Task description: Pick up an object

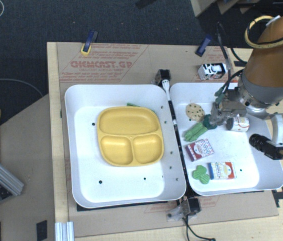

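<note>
The gripper (221,115), its opening impossible to tell, hangs just right of the green pickle (195,131), whose long axis slants down-left, away from the gripper, below the cookie (194,111).

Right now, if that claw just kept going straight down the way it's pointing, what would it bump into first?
Most likely the green toy: the gripper points down into the right bin and hangs just above the toy's upper end. Depth is hard to judge from this slanted view.
</note>
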`<move>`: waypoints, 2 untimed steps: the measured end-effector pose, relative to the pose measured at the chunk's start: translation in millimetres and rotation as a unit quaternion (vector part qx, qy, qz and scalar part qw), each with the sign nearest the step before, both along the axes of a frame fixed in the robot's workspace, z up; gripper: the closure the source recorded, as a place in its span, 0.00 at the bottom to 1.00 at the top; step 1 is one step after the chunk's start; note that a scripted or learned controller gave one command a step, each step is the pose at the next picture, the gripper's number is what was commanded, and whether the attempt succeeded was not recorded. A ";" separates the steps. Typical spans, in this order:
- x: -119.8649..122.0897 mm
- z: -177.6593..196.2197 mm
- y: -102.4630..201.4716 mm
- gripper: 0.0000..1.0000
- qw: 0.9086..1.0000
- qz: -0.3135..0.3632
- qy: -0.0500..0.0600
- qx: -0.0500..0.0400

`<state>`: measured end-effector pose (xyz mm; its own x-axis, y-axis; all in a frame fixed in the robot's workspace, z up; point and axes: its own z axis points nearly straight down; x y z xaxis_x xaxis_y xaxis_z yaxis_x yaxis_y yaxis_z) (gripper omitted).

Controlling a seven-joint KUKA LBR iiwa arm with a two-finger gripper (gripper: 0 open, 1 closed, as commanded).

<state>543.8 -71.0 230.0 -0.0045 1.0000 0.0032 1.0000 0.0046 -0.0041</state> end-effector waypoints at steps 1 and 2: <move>-31.8 -6.9 52.5 1.00 1.000 0.000 0.001 0.000; -23.4 -14.0 34.2 1.00 1.000 -0.003 -0.002 -0.002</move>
